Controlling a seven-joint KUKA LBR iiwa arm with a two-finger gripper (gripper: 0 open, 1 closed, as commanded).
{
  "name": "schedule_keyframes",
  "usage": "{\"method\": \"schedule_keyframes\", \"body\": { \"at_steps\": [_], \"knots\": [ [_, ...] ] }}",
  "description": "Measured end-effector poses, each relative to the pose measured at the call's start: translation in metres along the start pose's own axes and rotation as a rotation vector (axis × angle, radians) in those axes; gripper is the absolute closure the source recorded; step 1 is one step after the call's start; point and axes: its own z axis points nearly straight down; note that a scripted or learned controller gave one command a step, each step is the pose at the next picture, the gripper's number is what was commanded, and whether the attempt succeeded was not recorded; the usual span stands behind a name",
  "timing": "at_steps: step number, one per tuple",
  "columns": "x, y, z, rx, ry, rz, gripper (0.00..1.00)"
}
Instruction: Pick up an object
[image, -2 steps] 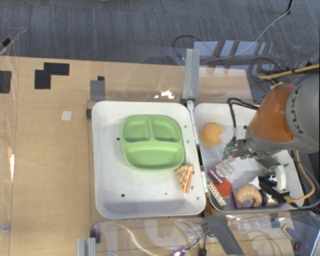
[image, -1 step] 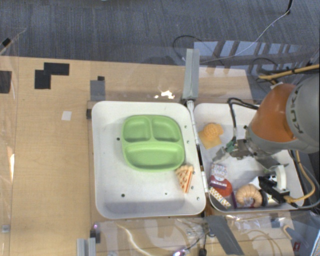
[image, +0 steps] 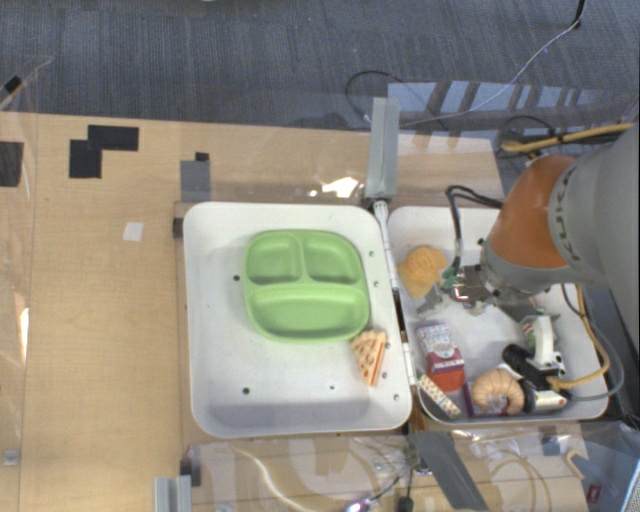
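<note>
Wooden counter (image: 100, 330), two shallow white bins touching along their inner rims.

Left white bin (image: 215, 400):
- Green three-compartment plastic plate (image: 305, 285) lies flat, a little toward 12 o'clock of the bin's middle.
- Orange-tan waffle-patterned wedge (image: 370, 353) lies just off the plate's 4 o'clock corner, near the bin's 3 o'clock wall.

Right white bin (image: 490, 340):
- Grey arm with orange band (image: 560, 215) comes in from 3 o'clock and covers the bin's 1–2 o'clock part.
- Gripper (image: 460, 290) sits low over the bin's middle. Open or closed: cannot tell from this angle. Nothing is seen held.
- Tan round fuzzy lump (image: 424, 265) at 10 o'clock of the gripper, just beside it; whether they touch is unclear.
- Small red-and-white carton (image: 440, 350) at 7 o'clock of the gripper, apart from it.
- Narrow patterned bar (image: 441, 397) lies slantwise along the bin's 7 o'clock corner, against the carton's lower end.
- Tan and pink ring-shaped pastry toy (image: 497, 392) at the bin's 6 o'clock wall, near the bar.
</note>
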Motion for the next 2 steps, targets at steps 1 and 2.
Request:
{"method": "schedule_keyframes", "body": {
  "at_steps": [1,2],
  "knots": [
    [-0.012,0.102,0.004,0.004,-0.001,0.13,0.0],
    [-0.056,0.104,0.003,0.004,-0.001,0.058,0.0]
  ]
}}
